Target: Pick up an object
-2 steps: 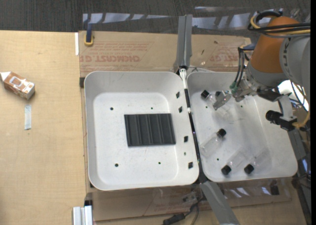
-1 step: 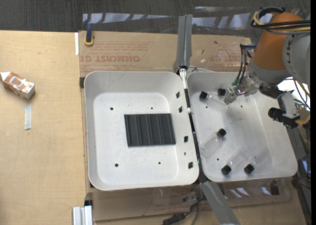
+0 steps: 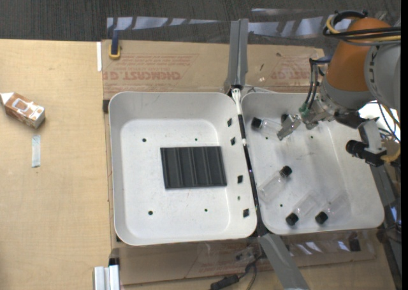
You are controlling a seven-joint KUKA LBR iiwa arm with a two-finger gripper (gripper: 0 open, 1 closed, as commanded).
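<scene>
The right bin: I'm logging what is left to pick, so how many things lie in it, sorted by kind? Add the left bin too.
Right bin:
Clear bottles with black caps: 4. The clear bodies are hard to make out.
Left bin:
Dark ribbed mat: 1
Total: 5

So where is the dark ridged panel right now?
The ridged panel lies flat in the middle of the left bin, away from the gripper over the right bin.
</scene>
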